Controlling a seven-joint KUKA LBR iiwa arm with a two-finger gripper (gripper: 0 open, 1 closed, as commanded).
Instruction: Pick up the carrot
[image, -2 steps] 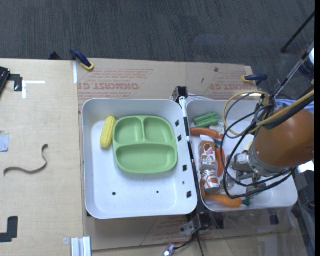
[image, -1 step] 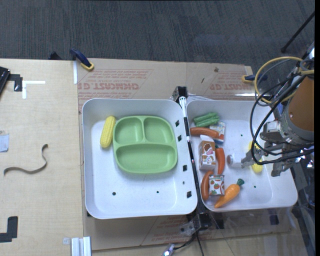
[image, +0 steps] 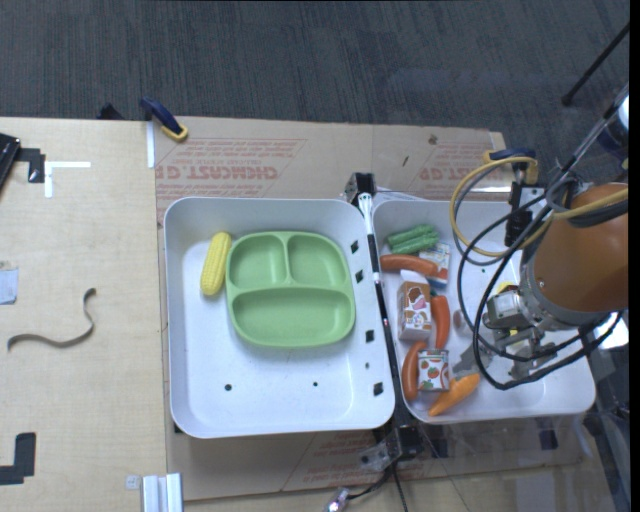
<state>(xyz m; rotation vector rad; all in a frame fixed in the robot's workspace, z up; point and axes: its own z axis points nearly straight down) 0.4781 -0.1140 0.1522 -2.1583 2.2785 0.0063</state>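
The carrot (image: 453, 393) is orange and tapered. It lies near the front edge of the right bin (image: 560, 395), pointing to the front left. My gripper (image: 505, 338) hangs over the middle of that bin under the orange-banded wrist, wrapped in cables. It sits just right of and behind the carrot's thick end. I cannot make out whether it touches the carrot.
Beside the carrot are a small printed box (image: 432, 370), a second box (image: 414, 306), three reddish sausages (image: 412, 265) and a green pea pod (image: 413, 239). The left bin (image: 200, 400) holds a green divided plate (image: 291, 288) and a yellow corn cob (image: 214, 264).
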